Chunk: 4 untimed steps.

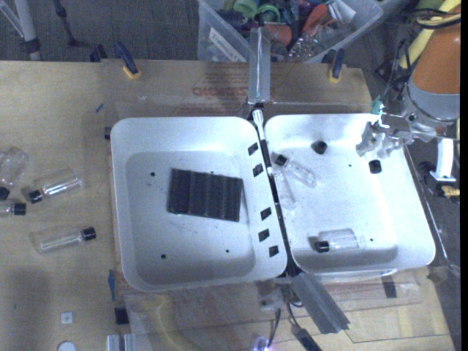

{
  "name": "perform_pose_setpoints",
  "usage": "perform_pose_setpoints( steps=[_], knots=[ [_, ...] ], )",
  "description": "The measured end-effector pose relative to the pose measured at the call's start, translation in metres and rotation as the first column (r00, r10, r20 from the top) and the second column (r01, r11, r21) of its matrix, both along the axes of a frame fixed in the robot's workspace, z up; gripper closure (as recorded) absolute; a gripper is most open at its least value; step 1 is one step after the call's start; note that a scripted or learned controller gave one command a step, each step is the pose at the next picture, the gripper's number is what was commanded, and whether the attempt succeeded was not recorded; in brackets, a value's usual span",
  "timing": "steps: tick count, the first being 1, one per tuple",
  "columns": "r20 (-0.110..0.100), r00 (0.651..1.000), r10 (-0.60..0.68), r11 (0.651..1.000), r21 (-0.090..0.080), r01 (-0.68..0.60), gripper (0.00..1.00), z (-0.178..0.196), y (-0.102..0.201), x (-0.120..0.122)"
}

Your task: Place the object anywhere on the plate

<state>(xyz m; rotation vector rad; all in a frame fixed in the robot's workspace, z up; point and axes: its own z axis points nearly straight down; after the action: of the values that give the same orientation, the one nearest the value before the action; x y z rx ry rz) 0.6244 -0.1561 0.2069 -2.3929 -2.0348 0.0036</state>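
Vial (335,240) in right bin (409,251) (lying flat)

I'm watching through one fixed camera set above the bench (51,108), looking down at a slant on both white bins (128,141) from fairly far, the arm (437,72) entering at right.

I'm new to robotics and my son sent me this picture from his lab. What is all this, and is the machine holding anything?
One camera looks down at a slant on a wooden bench with two shallow white bins. The left bin holds a dark ribbed plate. The right bin holds clear vials with black caps and a loose cap. The grey and orange robot arm reaches in from the right; its gripper hovers over the right bin's far corner. I see nothing held. More vials lie on the bench, left.
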Motion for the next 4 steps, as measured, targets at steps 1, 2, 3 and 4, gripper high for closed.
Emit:
perform_pose_setpoints(
  steps=[1, 2, 3, 4],
  knots=[
    [0.003, 0.996, -0.093, 0.996, 0.001, 0.093, 1.00, -0.023, 0.088, 0.040],
    [0.003, 0.969, -0.246, 0.969, 0.000, 0.246, 1.00, 0.047, 0.152, 0.042],
    [-0.004, 0.852, -0.523, 0.852, -0.002, 0.523, 1.00, -0.023, 0.240, 0.041],
    [0.002, 0.820, -0.573, 0.820, 0.000, 0.573, 1.00, 0.026, 0.330, 0.035]
  ],
)
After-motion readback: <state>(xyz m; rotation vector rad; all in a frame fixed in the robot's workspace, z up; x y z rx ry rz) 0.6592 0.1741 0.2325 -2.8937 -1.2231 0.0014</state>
